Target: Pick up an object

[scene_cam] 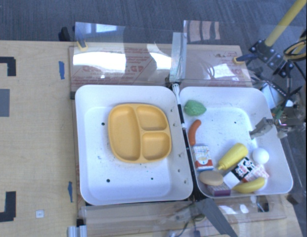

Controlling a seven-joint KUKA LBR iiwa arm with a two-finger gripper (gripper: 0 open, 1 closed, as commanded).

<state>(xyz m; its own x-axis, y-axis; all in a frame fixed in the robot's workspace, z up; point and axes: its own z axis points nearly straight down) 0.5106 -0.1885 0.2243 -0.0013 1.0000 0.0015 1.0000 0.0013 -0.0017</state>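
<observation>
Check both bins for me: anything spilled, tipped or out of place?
Nothing spilled. The yellow divided plastic plate lies flat in the left white bin; the toy foods sit heaped in the right white bin's near corner.

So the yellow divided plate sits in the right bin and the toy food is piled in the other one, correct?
Not quite. The camera view shows the yellow divided plate in the left bin, not the right. The toy food, such as the sausage and banana, lies in the other one, the right bin.
</observation>
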